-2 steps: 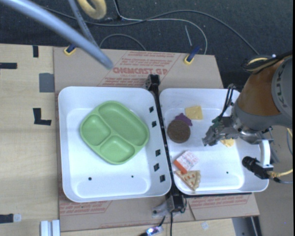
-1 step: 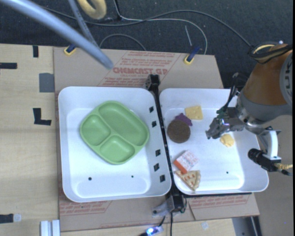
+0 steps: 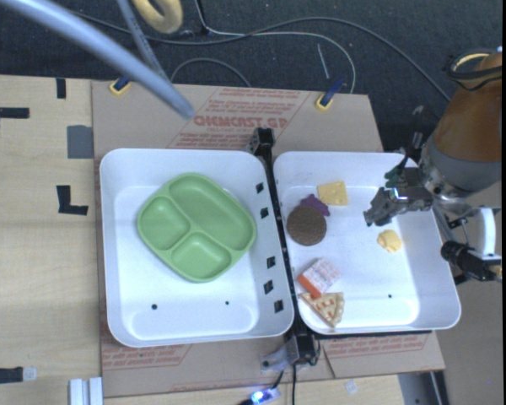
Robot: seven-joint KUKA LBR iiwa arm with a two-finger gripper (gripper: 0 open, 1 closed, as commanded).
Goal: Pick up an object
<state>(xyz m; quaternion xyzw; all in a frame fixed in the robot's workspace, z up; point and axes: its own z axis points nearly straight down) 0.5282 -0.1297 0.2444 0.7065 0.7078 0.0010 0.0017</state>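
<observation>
The right bin (image 3: 430, 306) holds several small items: a yellow cheese-like block (image 3: 333, 193), a purple piece (image 3: 314, 204) beside a brown round cookie (image 3: 306, 225), a pale wrapped item (image 3: 322, 274), a pizza-like slice (image 3: 326, 307) and a small yellow lump (image 3: 390, 240). My gripper (image 3: 381, 210) hangs over the right side of that bin, just above and left of the yellow lump, with nothing visibly held.
The left bin (image 3: 122, 310) holds a green divided plate (image 3: 196, 225). A black divider with clips (image 3: 272, 226) runs between the bins. The arm's grey and orange body (image 3: 472, 142) fills the right side. Cables lie on the dark floor behind the bench.
</observation>
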